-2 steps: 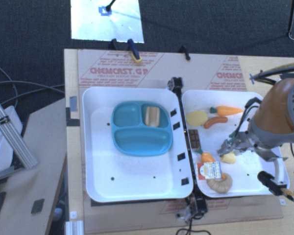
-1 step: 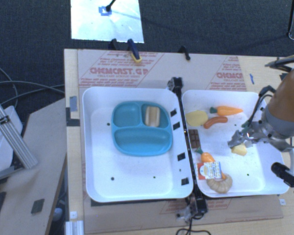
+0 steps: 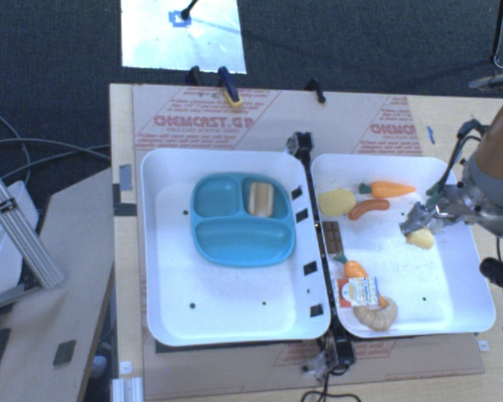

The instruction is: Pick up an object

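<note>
While down low in the right bin (image 3: 461,308): gripper (image 3: 417,222) at three o'clock of that bin, right over a small yellow piece (image 3: 421,239).
Grasp: impossible to call from this angle; metal tip touching or just above the piece, nothing visibly pinched.
Neighbours: orange carrot (image 3: 391,189) and sausage (image 3: 368,208) at eleven o'clock of the tip, yellow lump (image 3: 337,201) further at nine.
Risk: likely a glancing contact, nudging the piece toward the wall, lifting away with nothing.
Elsewhere: blue plate (image 3: 235,241) with bread slice (image 3: 261,198) in the left bin (image 3: 168,308).
Hidden: upper arm cut off at three o'clock; top of the yellow piece covered.
</note>
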Tool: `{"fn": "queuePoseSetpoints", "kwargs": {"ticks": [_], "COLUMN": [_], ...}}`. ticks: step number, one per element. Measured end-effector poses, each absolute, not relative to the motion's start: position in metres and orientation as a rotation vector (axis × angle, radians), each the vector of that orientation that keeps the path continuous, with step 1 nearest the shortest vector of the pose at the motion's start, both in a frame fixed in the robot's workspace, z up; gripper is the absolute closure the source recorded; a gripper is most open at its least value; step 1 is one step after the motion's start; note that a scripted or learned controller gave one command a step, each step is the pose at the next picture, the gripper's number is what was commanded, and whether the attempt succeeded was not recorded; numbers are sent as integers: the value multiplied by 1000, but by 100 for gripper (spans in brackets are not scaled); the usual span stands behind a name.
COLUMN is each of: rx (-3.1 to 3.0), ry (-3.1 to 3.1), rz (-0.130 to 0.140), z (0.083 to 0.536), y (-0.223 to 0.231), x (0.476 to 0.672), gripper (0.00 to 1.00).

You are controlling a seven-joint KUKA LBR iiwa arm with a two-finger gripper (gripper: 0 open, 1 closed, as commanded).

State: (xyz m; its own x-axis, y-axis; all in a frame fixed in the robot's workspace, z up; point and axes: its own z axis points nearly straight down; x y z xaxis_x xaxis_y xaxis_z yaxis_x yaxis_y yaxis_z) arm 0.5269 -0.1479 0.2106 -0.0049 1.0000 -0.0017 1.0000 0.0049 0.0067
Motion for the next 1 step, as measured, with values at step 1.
{"fn": "queuePoseSetpoints", "kwargs": {"ticks": [1], "rx": [2214], "ry": [2224], "rz": [3], "z": [225], "y": [-148], "x": [528], "gripper": [100]}}
